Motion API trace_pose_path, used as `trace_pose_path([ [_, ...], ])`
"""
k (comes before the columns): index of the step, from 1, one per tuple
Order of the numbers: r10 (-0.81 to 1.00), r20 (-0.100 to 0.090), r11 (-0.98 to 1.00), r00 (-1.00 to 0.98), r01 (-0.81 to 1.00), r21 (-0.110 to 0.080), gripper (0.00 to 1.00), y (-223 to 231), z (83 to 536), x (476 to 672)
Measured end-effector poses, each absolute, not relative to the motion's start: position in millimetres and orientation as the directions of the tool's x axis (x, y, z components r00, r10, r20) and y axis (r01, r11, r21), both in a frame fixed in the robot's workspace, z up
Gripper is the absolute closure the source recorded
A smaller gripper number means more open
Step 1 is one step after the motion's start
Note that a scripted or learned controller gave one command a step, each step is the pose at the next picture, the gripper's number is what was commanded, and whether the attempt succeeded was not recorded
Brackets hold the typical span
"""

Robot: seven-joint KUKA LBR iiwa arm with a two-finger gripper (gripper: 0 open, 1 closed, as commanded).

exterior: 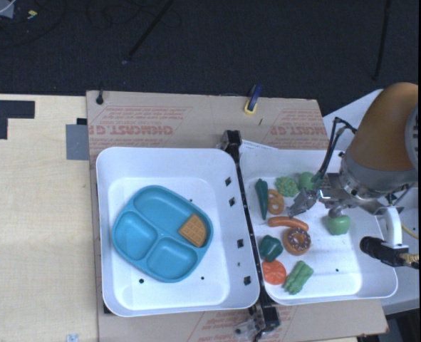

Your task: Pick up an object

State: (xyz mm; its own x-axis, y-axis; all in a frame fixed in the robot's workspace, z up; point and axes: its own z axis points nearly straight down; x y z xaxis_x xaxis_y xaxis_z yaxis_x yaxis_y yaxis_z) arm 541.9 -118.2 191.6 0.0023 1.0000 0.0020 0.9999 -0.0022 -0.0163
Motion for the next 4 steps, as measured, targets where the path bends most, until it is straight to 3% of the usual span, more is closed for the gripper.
trace_pose_path([
  [1,1.0,0.0,0.0,0.0,1.0,-0.001,0.0,-118,199,545.1],
  [3,1.0,0.001,0.0,0.0,1.0,-0.005,0.0,-109,85,543.4],
  [4,1.0,0.002,-0.007,0.007,1.0,-0.004,1.0,-110,97,543.4],
])
